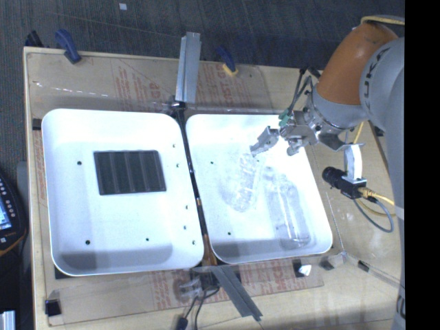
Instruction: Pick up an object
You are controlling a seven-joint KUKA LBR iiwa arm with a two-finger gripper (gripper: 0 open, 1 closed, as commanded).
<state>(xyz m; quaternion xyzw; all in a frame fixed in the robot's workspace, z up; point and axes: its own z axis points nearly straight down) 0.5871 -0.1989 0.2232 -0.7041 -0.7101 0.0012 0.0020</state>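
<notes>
Dark flooring frames the surface [103, 74]; the gripper [278, 140], whether clenched or released I cannot tell, hangs over the right bin [206, 184], positioned above two clear bottles [242, 184].

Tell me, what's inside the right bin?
Two clear plastic bottles lie in the right bin: one near the middle, another toward the right wall. The gripper hangs above the bin's far part, hiding a little of the floor there.
</notes>
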